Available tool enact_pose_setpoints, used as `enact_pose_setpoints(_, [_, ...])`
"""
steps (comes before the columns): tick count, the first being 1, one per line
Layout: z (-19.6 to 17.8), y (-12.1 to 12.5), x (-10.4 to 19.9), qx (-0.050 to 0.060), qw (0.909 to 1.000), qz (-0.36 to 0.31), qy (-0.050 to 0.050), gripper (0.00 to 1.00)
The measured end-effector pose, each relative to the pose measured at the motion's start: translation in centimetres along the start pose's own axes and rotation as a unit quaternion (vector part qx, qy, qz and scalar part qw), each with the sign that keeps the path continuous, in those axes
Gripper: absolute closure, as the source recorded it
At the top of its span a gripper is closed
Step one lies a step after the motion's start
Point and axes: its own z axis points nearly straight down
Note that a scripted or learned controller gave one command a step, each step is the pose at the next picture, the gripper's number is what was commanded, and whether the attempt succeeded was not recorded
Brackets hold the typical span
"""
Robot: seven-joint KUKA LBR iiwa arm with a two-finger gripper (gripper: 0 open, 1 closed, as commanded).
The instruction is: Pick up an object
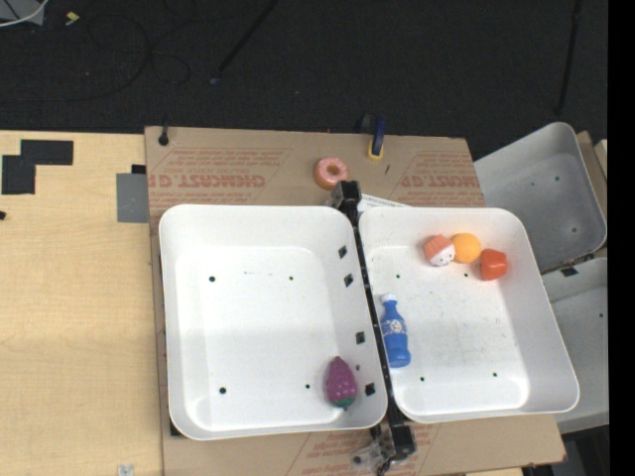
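We see two white bins side by side on a cardboard sheet (248,167), mid-frame. Left bin (174,266): one purple fruit toy (341,382) in its lower right corner, near the divider betw. the bins. Right bin (541,305): a blue bottle (395,333) lies along its left wall, cap toward the top of the frame. In that bin's upper part sit three small things in a row: a pink-and-white toy (439,250), an orange ball (465,246) touching it, and a red block (492,264) just right of the ball.

Outside the bins, a pink donut (330,174) rests on the cardboard above the divider, w/ a blue clamp (376,139) at the sheet's top edge. A light wooden bench top (69,315) fills the left of the frame; a grey metal tray (546,181) sits at upper right. Pincer state: we can't tell.
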Motion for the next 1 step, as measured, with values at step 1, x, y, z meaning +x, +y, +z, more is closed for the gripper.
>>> enact_pose_setpoints(1, [-0.29, -12.71, -0.26, 0.000, 1.0000, 0.007, 0.000, 1.00])
